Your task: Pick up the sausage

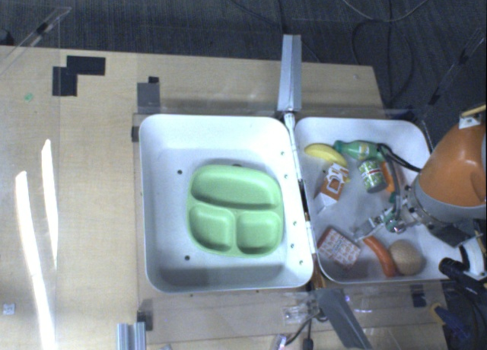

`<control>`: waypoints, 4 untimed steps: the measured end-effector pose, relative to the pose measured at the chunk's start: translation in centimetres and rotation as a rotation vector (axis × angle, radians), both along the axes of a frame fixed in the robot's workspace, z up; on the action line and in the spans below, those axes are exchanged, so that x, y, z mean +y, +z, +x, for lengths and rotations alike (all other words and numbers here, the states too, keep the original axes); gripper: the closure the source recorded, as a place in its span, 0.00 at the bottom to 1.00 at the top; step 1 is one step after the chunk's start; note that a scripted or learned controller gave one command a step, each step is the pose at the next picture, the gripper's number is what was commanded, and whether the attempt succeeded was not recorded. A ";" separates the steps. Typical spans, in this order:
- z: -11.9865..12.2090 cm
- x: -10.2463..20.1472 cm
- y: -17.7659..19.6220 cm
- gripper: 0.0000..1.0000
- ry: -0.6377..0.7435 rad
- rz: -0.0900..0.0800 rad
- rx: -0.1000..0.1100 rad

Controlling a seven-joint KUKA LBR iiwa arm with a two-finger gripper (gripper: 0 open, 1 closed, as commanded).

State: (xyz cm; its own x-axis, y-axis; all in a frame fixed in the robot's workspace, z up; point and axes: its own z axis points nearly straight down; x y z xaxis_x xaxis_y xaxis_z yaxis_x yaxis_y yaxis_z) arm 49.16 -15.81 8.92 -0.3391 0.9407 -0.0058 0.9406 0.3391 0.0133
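On the left, the pale wooden worktop (76, 211) carries a few black marks near its far edge. Next comes the left bin (156, 265), a shallow white tub holding a green divided tray (234, 209) that lies flat in its middle, with one long compartment at the far side and two smaller ones at the near side. A metal rail (291, 74) runs up from the seam where the two bins meet.

The right bin (415, 129) holds a scatter of small things. At its far side lie a yellow banana (326, 154), a green bottle (358, 147) just beside it, and a green can (372, 174). A small orange-and-white carton (332, 183) sits below the banana. Nearer the front, a red patterned packet (338, 246) lies by the left wall.

The sausage (378, 254), reddish orange, lies on the bin floor at the front, between the packet and a brown potato (408, 257), touching or nearly touching the potato. The gripper (389, 221) hangs just above the sausage's far end; whether it is open or closed cannot be told, and nothing is seen in its grasp. The orange-banded arm (455, 170) comes in from the right.
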 end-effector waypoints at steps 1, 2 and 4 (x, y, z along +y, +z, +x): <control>0.3 0.1 1.2 1.00 0.002 0.000 -0.008; 0.3 6.7 0.2 1.00 0.256 -0.008 -0.004; -0.2 6.7 15.4 0.00 0.196 -0.003 0.005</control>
